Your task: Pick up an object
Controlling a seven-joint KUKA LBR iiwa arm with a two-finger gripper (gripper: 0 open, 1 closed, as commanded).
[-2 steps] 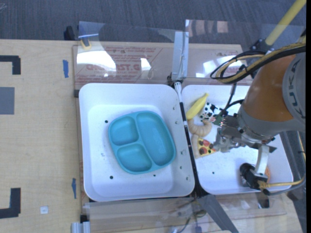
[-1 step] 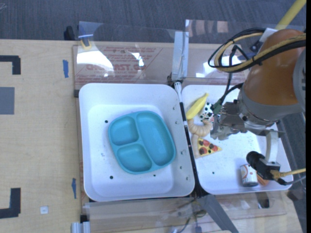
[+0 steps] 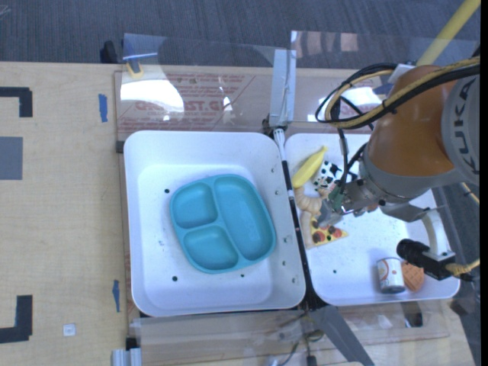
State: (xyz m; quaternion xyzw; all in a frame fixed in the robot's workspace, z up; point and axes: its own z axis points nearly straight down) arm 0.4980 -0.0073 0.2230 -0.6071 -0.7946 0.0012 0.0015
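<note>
White plastic, two shallow bins side by side across the middle of the frame. The left bin (image 3: 145, 204) holds a blue divided plate (image 3: 221, 221), lying flat near its centre; nothing else sits with it, so the pickable clutter is all on the other side.

The right bin (image 3: 358, 269), centre-right of frame, carries the candidates. A yellow banana (image 3: 308, 166) lies tilted at the bin's upper left, close to the divider. Just beside it is a black-and-white spotted toy (image 3: 328, 174), and below that a tan figure (image 3: 308, 203) and an orange pizza-slice toy (image 3: 326, 235), all bunched against the left wall. A small can (image 3: 390, 274) and an orange object (image 3: 412, 277) lie touching at the lower right, well apart from the cluster.

The arm (image 3: 415, 139) enters from the right and covers the bin's upper right. Its gripper (image 3: 333, 206) sits low over the left cluster, between the tan figure and the pizza slice, which suggests the target is one of those pieces. Jaw state: cannot tell — the wrist and cables crowd the tips, and possibly something is pinched, but no object is clearly seen between them.

Judgement: grasp attempt in hand, pick not yet confirmed.
</note>
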